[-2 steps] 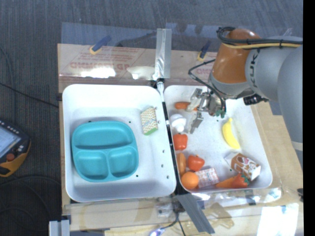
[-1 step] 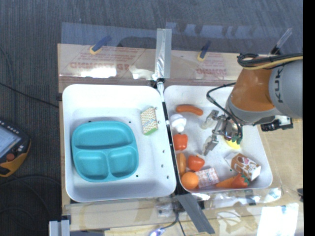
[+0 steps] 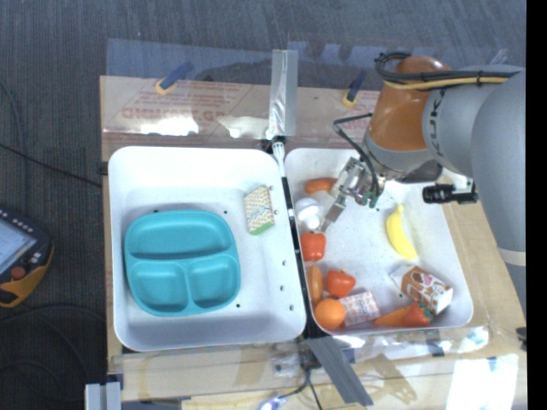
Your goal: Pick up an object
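As we scanned from the left, we saw the left bin [image 3: 120,229] holding a teal divided plate [image 3: 181,259], with a small patterned sponge-like block [image 3: 258,208] lying just beside the plate's upper right corner, close to the wall between the bins. Past that wall, the right bin [image 3: 457,280] carried the pile of toy food. Along its left side sat a white rounded piece [image 3: 308,216], a red tomato-like piece [image 3: 313,246] below it, then a carrot [image 3: 315,282], a red pepper [image 3: 340,282] and an orange [image 3: 330,313] near the lower left corner. An orange oblong piece [image 3: 320,186] lay near the top. The hand [image 3: 335,207] hung low over the upper left part of this bin, its tip just beside the white piece; we could not tell whether its fingers were parted or closed, and we saw nothing between them. Further right lay a banana [image 3: 400,233], a small wrapped packet [image 3: 361,307], another carrot [image 3: 400,317] and a little carton [image 3: 425,288]. The grey arm [image 3: 487,135] came in across the tabletop [image 3: 188,109] from the right.
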Motion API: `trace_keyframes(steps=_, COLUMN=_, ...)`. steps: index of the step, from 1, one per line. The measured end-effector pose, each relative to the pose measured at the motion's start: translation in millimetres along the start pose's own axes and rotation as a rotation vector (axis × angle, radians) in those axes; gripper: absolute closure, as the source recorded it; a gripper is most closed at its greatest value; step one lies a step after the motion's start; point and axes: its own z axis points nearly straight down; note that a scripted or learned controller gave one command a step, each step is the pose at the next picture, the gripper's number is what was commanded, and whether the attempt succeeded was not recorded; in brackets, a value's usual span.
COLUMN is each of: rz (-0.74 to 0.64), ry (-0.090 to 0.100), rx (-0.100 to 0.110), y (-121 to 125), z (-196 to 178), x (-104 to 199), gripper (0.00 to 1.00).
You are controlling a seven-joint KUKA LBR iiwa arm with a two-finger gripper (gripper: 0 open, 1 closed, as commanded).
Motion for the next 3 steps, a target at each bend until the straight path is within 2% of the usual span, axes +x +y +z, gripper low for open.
trace_keyframes(steps=1, rz=-0.027, ry=-0.015, rx=-0.008, y=-87.7, z=3.4, x=40.5, gripper=0.00)
trace_keyframes(steps=2, rz=0.021, ry=-0.016, rx=-0.012, y=-85.5, z=4.3, x=-21.9, gripper=0.00)
trace_keyframes(steps=3, rz=0.018, ry=-0.023, rx=-0.011, y=-84.1, z=-7.9, x=-23.5, gripper=1.00)
